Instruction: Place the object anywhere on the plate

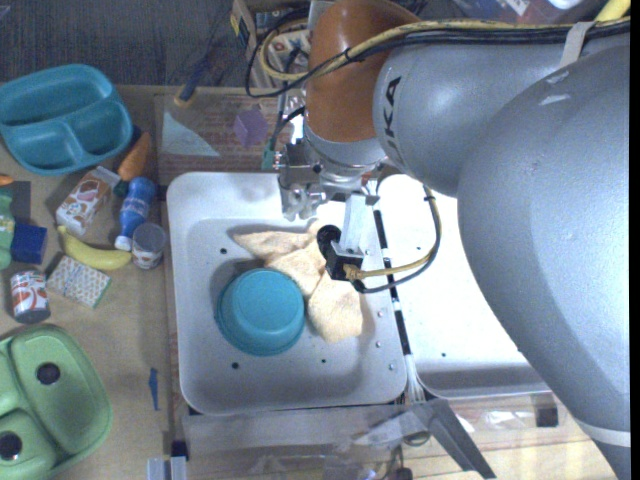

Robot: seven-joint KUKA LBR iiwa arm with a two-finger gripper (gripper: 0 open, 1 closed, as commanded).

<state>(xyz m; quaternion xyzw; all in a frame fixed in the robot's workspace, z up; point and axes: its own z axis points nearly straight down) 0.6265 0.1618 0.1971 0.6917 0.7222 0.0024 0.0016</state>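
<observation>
We are seeing a round, smooth blue plastic bowl [262, 311] sitting upturned in the left white bin [190, 268], touching a crumpled beige cloth [312, 278]. The metal pincer [300, 206] is hanging just above the cloth's far edge; we cannot tell its grip.

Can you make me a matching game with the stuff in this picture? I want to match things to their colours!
Things:
1. bowl in the bin
2. banana
3. cloth
4. divided tray

Colours and places:
A. yellow, left of the bin
B. cream, beside the bowl
C. blue, round, upside down
D. teal, far top left

Pairs: 1-C, 2-A, 3-B, 4-D
</observation>
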